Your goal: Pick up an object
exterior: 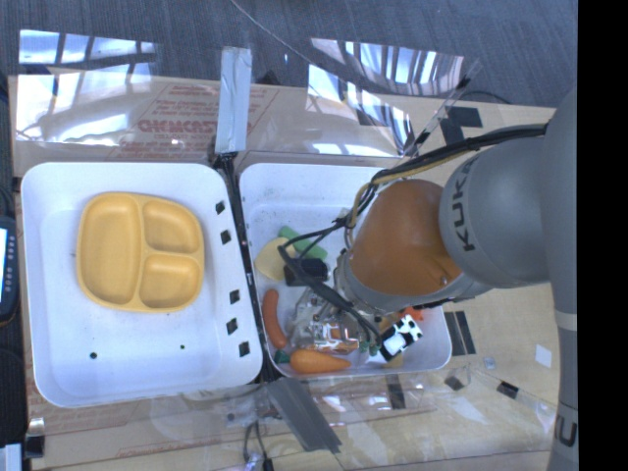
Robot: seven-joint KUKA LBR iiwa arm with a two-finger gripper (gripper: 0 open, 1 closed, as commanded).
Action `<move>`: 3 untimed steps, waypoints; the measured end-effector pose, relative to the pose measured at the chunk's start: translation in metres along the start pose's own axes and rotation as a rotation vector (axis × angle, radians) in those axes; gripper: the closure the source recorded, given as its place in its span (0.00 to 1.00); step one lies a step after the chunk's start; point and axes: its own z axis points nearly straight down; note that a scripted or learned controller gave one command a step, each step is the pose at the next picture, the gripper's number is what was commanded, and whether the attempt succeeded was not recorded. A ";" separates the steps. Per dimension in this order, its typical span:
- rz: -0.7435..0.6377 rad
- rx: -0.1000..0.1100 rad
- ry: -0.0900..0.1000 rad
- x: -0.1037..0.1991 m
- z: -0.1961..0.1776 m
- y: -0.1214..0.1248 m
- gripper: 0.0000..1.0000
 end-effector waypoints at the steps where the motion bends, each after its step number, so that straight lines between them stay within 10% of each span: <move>1: 0.179 0.000 -0.001 0.000 0.000 -0.004 1.00; 2: 0.223 0.000 -0.013 0.000 -0.126 0.020 1.00; 3: 0.437 0.001 -0.006 -0.040 -0.180 -0.016 1.00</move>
